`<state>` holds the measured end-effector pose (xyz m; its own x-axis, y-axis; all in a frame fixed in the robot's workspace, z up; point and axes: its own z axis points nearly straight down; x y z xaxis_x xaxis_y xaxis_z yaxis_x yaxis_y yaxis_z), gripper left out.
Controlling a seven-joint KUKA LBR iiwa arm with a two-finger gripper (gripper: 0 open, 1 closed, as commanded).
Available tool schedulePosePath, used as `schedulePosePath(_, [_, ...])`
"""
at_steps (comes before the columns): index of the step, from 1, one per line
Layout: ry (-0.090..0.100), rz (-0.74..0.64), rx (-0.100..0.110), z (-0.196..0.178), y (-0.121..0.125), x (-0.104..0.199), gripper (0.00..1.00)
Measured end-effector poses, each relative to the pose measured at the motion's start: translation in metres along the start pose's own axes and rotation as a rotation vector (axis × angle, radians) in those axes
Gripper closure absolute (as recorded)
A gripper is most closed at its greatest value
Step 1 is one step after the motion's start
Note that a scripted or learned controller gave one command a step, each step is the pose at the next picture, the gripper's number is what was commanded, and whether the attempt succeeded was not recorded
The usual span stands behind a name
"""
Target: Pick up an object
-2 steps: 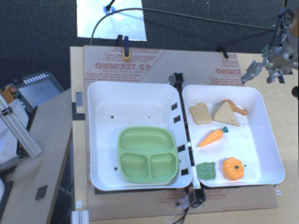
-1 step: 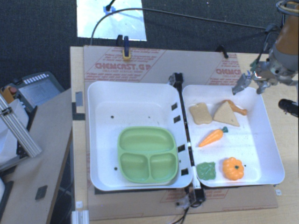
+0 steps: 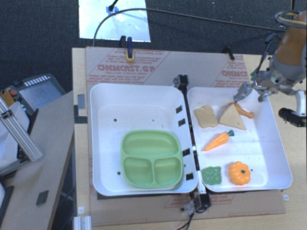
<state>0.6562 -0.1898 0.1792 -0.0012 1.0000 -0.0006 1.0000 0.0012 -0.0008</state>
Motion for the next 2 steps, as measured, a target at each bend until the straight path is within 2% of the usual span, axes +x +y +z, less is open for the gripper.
schedulePosePath(1, [0.001,0.001,0.001,0.061,-0.004,0.001,0.0])
schedulePosePath(2, [-0.001,-0.001,-0.007,0.046,-0.002,0.001,1.0])
